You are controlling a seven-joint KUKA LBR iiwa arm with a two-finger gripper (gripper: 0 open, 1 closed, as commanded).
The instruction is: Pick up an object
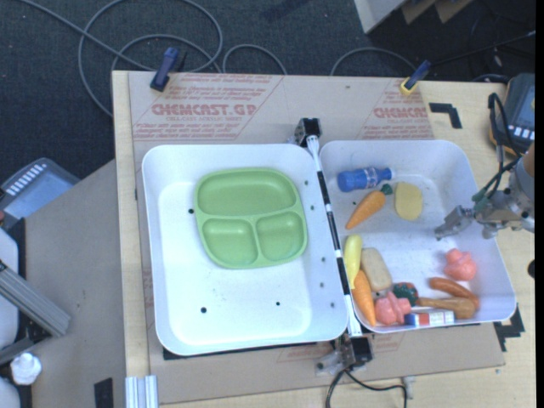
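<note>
One arm, one pincer point(450, 225); it sat low over the right-hand shallow white bin point(442, 153), near that bin's right wall, with the grey arm coming in from the right; finger spread was too small and blurred to read, so I cannot tell whether it was released or clenched; nothing visible between the tips.

Nearest candidate was the pink lumpy toy point(460, 264); it lay just below the pincer in the camera view, toward the bin's near edge and slightly right; roundish, no real long axis, so wrist angle hardly matters there.

Next option, the pale yellow rounded toy point(409, 201), lay to the pincer's left and a little farther up; near, but apart.

Beyond it the orange carrot toy point(365, 210) lay on a diagonal, long axis running from lower left to upper right; the blue bottle with a white cap point(363, 178) lay roughly left-right above it; both well apart from the pincer.

Clutter along the near wall looked packed together; poor grasp odds, in my judgement.

My read: pick not yet made; shortest move was a small shift toward the near edge onto the pink toy, then descend.
</note>
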